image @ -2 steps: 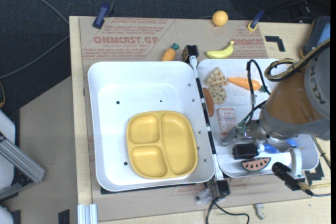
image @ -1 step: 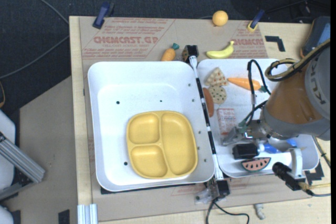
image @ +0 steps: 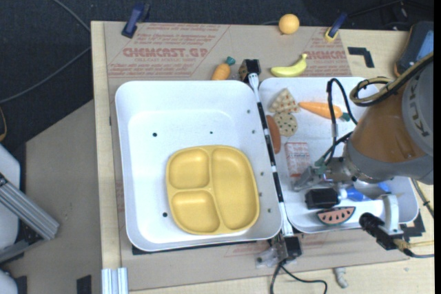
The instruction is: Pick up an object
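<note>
Reaches into the right bin [image: 318,133] from its right side, gripper [image: 305,179] low over the bin's left middle, just nearer than the packet [image: 297,153]. Open or closed, cannot tell; nothing seen in its grasp. In the bin's far end, carrot [image: 319,108], crackers [image: 283,104] and sausage [image: 274,135]. At the bin's near edge, watermelon slice [image: 335,217]. Just beyond the bin's far rim, banana [image: 289,67]. Left of the bin, yellow tray [image: 212,188].
</note>
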Robot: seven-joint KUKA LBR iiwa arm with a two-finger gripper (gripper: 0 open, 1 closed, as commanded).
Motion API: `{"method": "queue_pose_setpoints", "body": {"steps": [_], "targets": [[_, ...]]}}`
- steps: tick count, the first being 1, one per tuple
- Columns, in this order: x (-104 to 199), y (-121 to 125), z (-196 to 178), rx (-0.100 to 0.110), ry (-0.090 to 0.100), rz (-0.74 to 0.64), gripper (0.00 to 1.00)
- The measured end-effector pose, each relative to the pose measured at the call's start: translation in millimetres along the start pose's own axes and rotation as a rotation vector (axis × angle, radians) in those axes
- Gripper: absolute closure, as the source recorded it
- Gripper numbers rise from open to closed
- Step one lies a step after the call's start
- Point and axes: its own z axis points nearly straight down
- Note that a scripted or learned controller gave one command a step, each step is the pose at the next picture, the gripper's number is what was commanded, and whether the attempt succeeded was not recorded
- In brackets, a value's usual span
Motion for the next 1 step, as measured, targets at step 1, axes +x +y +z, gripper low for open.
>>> {"method": "queue_pose_setpoints", "body": {"steps": [1], "targets": [[-0.6,0.0,0.0,0.000,0.000,0.000,0.00]]}}
